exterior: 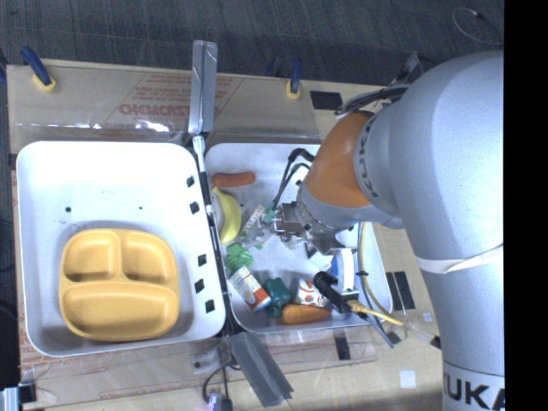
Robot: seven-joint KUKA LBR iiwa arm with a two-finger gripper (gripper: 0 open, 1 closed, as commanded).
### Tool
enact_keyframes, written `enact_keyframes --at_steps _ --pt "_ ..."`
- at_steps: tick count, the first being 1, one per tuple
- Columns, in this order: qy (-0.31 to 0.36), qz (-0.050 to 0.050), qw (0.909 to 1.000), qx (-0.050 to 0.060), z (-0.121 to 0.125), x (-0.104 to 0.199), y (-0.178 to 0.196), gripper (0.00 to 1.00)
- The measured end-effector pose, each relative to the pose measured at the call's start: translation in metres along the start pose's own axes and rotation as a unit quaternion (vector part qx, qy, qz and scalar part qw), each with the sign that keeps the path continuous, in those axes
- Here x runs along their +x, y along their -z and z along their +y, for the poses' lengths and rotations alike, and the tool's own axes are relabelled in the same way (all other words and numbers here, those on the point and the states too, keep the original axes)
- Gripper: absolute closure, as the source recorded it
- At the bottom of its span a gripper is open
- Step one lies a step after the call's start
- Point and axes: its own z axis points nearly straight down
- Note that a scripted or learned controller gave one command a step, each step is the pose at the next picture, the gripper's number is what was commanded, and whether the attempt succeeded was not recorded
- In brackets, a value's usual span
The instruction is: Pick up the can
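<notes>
My arm reaches in from the right and hangs over the right bin (224, 157), because that is where the clutter lies and where the can (249, 286) sits. The can lies on its side near the bin's front-left corner, close to the divider between the 2 bins, white with a red band and a teal end cap just beside it. It is crowded: a carrot (305, 313) lies along the front wall to its right, green leafy pieces (238, 255) sit just above it, and a banana (229, 215) and a sausage (234, 179) lie further back. The left bin (34, 169) carries only a yellow divided tray (118, 280), well apart from my work.

My end effector (291, 223) hovers above the middle of the right bin, beside the leafy pieces and apart from the can. My own wrist covers the tips, so I cannot tell how it is set, and I see nothing gripped in it. I judge the can not yet taken; reaching it calls for a move toward the front-left corner.
</notes>
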Motion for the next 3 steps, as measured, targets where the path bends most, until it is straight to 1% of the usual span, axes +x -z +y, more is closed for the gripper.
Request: enact_keyframes --at_steps 1,2,3 --pt "0.138 -0.001 0.9905 -0.001 0.003 -0.029 0.005 0.0" --pt "0.059 0.0 0.9982 -0.001 0.051 -0.019 0.004 0.0" --pt "0.129 0.0 0.9917 0.001 -0.045 0.007 -0.001 0.0"
